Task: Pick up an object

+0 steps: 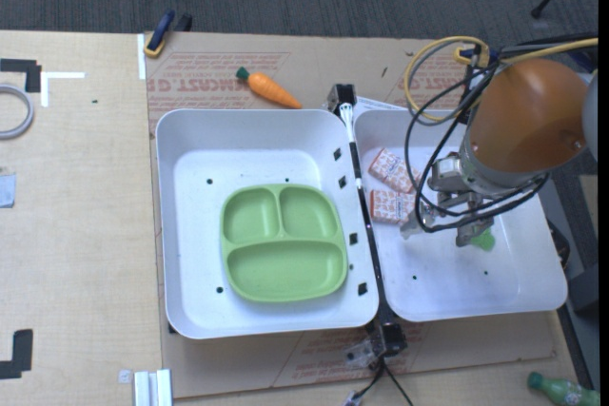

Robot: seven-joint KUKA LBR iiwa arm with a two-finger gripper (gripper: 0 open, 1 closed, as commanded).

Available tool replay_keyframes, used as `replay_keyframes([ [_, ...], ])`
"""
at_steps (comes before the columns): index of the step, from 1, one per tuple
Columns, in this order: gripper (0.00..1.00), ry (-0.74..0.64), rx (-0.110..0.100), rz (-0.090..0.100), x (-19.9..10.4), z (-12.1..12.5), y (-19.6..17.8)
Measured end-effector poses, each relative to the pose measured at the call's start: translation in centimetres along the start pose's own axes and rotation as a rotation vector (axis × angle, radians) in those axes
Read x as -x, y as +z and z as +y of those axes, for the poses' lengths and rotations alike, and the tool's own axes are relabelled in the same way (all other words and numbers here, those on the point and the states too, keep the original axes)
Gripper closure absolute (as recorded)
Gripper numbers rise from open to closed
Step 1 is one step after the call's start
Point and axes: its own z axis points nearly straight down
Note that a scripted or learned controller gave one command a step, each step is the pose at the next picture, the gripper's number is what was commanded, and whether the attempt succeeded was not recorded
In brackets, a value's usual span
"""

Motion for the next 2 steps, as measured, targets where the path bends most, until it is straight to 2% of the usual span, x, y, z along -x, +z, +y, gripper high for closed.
replay_keyframes([
  [1, 0.00, -0.561, 0.002, 0.003, -3.0, 2.8, 1.4],
  [2, 0.00, -0.700, 0.000, 0.001, -4.5, -7.4, 1.4],
])
